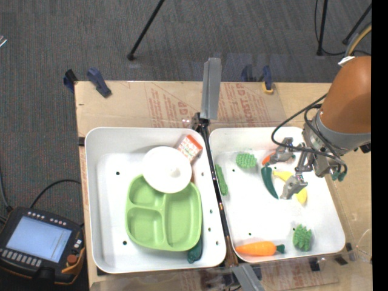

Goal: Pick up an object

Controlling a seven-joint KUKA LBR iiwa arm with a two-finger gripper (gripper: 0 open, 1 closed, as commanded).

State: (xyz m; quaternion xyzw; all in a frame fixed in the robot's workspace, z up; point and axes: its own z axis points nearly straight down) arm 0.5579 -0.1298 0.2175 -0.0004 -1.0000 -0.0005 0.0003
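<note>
1. Arm (347, 99): glossy orange band over a grey wrist, entering across the right bin's far right corner.
2. Gripper (295, 188): metal fingers hanging over the right bin's middle, spread a little, nothing between them; tips just above the banana.
3. Banana (286, 179): smooth yellow toy, curved, lying right of the bin's centre, partly covered by the gripper.
4. Pepper (268, 182): dark green, glossy, tapered, touching the banana's left side.
5. Small orange piece (266, 159): near the far edge, just above the pepper; shape unclear.
6. Knobbly green toy (245, 160): rounded, bumpy, toward the far left corner.
7. Green pod (221, 179): slim, along the left edge.
8. Carrot (260, 248): smooth orange cone with a green top, along the near edge.
9. Broccoli (302, 237): bumpy green, near right corner.
10. Right bin (330, 226): shallow white plastic, rounded corners.
11. Left bin (100, 193): same make, holding a lime tray (163, 220) with three compartments, a round white plate (167, 170) overlapping the tray's far edge, and a red-and-white box (189, 148) at the far right corner.
</note>
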